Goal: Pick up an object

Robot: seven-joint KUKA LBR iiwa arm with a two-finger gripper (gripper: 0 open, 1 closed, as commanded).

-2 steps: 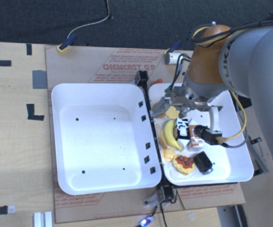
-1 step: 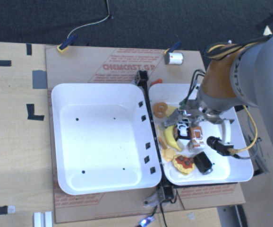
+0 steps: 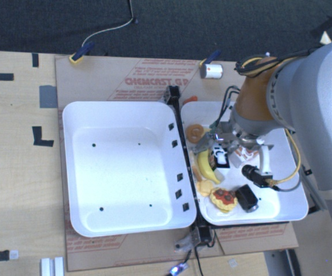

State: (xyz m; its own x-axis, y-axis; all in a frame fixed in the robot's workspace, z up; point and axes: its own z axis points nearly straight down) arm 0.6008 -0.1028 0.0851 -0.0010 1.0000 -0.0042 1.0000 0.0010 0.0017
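The arm reaches down into the right bin (image 3: 286,211), and my gripper (image 3: 219,154) hangs low over its left half. Just left of the gripper lies a yellow banana (image 3: 204,167). A brown round piece (image 3: 195,133) sits above it near the bin's divider. A pizza slice toy (image 3: 223,198) and a black block (image 3: 246,198) rest near the front of the bin. A red and white item (image 3: 247,153) peeks out under the wrist. The wrist body hides the fingertips.
The left bin (image 3: 120,165) stands beside the right one, with black clips (image 3: 180,177) along the shared wall. A silver cylinder (image 3: 212,71) and a blue clamp (image 3: 81,52) sit on the cardboard behind the bins. A cable loops off the wrist at the right.
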